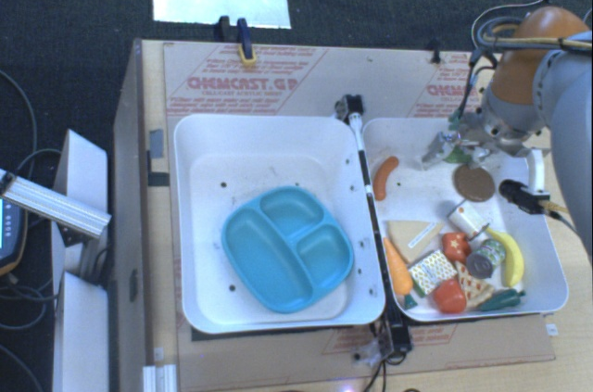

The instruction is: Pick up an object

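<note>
From where the camera view looks down, the arm (547, 66) reaches in over the far right corner of the right bin (554, 262), and its gripper (456, 145) hangs low near the bin's far wall, just above bare white floor; I cannot tell from this slant how it is set, and nothing shows held in it. To my eye this is the approach step: no object is lifted yet, and the pick is not begun. The nearest candidate is the brown disc (474, 183), lying flat just toward the near side of the gripper, apart from the crowd. It looks thin and flush to the floor, which I judge awkward to get under. The orange sausage (384, 177) lies alone near the bin's left wall, rounded and easier to pinch. The rest are huddled at the near edge: a carrot (397, 266) along the left wall, a tan wedge (413, 236), a tomato (454, 246), a banana (510, 257) toward the right wall, all touching or nearly so. The next move, I'd say, calls for settling over one separate piece and descending squarely. The left bin (208, 149) carries a blue divided plate (287, 247) toward its near edge.
</note>
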Action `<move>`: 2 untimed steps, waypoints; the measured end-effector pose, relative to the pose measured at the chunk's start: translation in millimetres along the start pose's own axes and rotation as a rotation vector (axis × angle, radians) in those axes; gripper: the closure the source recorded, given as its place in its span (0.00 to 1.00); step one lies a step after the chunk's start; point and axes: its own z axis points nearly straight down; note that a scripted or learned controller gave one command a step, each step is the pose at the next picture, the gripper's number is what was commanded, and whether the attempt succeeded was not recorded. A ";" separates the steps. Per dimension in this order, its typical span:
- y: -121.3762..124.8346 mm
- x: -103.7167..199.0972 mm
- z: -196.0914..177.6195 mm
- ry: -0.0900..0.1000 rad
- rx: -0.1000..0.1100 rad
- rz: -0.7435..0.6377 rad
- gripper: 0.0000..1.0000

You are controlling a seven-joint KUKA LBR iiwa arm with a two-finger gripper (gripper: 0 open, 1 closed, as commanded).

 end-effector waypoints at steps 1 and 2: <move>3.6 -26.6 -0.8 -0.007 -0.022 -0.004 0.00; -32.5 -7.6 -0.1 -0.009 -0.025 -0.003 0.00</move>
